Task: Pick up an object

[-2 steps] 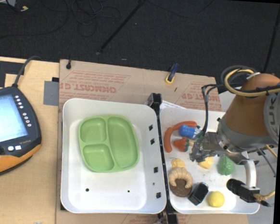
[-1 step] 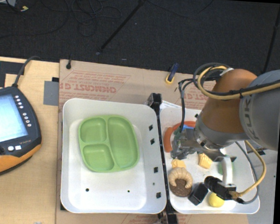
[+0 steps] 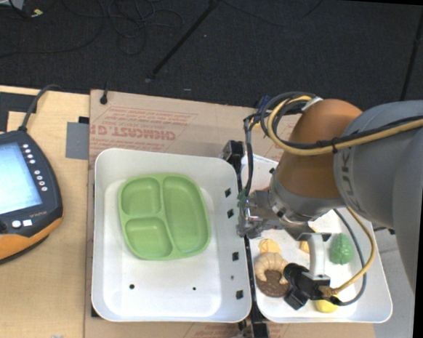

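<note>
My gripper (image 3: 254,222) hangs low over the left side of the right bin (image 3: 376,305), close to the wall between the two bins, and the grey wrist above hides most of it. Just below it in the bin lie a small yellow piece (image 3: 267,245), a tan pastry-shaped toy (image 3: 269,265) and a brown round disc (image 3: 271,284). A green lumpy object (image 3: 341,249) sits further right, and a yellow object (image 3: 324,306) rests near the bin's front edge. I see nothing held in the gripper.
The left bin (image 3: 108,280) holds a green divided plate (image 3: 165,216) in its upper half. A tablet-like pendant (image 3: 9,192) lies on the bench at far left. The arm covers the back of the right bin.
</note>
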Robot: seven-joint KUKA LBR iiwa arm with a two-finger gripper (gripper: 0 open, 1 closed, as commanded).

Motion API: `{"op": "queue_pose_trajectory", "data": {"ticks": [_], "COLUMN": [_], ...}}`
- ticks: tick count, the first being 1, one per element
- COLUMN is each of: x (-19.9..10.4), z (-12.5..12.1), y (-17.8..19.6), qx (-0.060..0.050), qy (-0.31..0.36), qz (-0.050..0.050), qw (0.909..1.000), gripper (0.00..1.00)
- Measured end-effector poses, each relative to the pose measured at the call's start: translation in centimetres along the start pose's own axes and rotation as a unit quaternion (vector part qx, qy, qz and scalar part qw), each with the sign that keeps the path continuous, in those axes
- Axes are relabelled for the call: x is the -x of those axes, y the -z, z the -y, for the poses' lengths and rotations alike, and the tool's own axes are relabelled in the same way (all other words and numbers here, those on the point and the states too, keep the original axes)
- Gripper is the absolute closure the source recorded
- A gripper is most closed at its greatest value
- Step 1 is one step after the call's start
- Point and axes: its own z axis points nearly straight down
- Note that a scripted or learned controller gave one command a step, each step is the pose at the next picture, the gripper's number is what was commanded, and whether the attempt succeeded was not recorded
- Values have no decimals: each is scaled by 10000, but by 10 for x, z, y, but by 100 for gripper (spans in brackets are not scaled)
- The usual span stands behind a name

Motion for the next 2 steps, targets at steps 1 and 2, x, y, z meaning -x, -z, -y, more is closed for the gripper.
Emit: {"op": "queue_pose_trajectory", "data": {"ticks": [1,2], "x": [-52,-49], "z": [-11,-6], "y": [6,13], "qx": [6,4], "qy": [-1,-10], "qz": [8,8], "qw": [10000,10000], "gripper": [100,100]}}
